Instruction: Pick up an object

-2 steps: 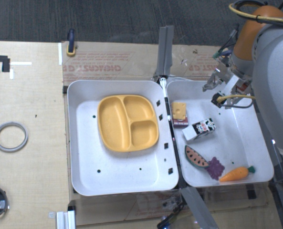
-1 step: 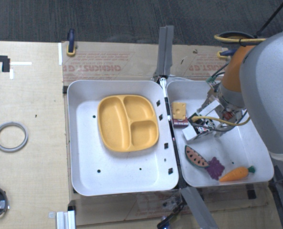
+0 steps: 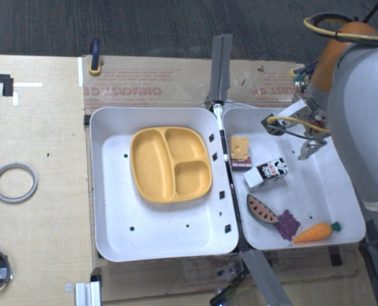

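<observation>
My gripper (image 3: 306, 146) hangs over the far right part of the right bin (image 3: 341, 190), up beyond the carton (image 3: 266, 172), and I cannot tell from this slanted look down how it is set; nothing is visibly in it, so I judge the pick not yet made; the carton, a small white box with black cow patches, lies on its side on the bin floor, the nearest thing to my tool, with bare floor all round it; I take it for my likeliest target; it looks light and stiff, with flat smooth faces that may slip a little, so I would come down across its short width, at mid-length, and close on the two long faces rather than on a corner; left of the carton, near the wall between the bins, lies the cheese (image 3: 239, 153), a flat yellow block on a dark base, low and hard to get under; nearer the camera than the carton lie the melon slice (image 3: 261, 208), the grapes (image 3: 288, 224) touching it, and beyond those to the right the carrot (image 3: 315, 232); all look like light rigid toy food, and the carrot's round taper may roll out of a pinch; far left of the carton, in the left bin (image 3: 106, 190), sits the yellow plate (image 3: 171, 164), too wide to take except by the rim.
</observation>
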